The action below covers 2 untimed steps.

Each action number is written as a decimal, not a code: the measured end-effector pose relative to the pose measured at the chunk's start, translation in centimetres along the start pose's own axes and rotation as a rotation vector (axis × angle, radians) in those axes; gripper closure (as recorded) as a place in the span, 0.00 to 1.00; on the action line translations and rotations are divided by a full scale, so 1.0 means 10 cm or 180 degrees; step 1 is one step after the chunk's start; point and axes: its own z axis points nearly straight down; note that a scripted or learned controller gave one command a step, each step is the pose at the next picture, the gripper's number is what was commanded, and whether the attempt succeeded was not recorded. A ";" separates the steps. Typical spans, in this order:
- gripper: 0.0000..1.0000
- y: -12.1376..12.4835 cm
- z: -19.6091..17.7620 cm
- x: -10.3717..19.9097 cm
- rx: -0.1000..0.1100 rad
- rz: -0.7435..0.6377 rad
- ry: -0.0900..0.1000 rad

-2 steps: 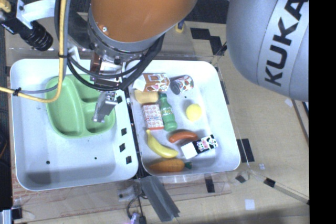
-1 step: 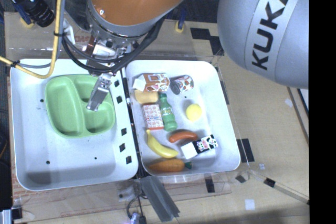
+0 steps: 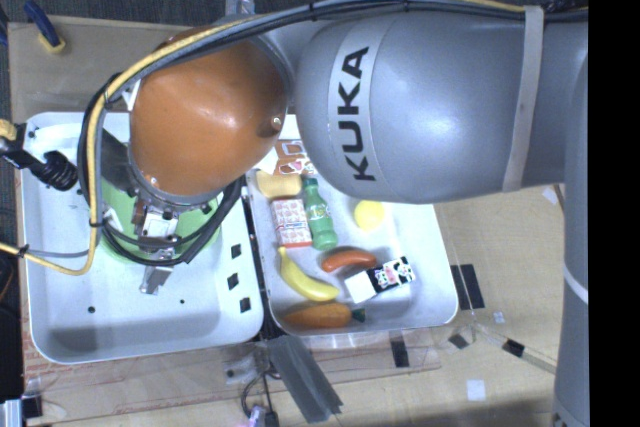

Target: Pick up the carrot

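Grey arm (image 3: 430, 95) above both bins, carrot (image 3: 318, 316) (right bin's near edge).

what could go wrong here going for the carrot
The end effector is over the left bin, while the carrot lies in the right bin. The carrot sits against the front wall, next to the banana, so a grasp may clip either. The arm hides much of both bins.

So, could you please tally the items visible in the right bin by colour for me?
Yellow: 3, namely banana, lemon, yellow block
Orange: 2, namely carrot, sausage
Green: 1, namely bottle
Red and white: 1, namely box
Black and white: 1, namely carton
Total: 8, though the arm hides part of the bin.
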 end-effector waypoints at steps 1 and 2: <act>0.00 -0.13 1.40 0.24 -0.0001 -0.0180 0.0000; 1.00 -0.14 1.31 0.24 -0.0004 -0.0193 0.0009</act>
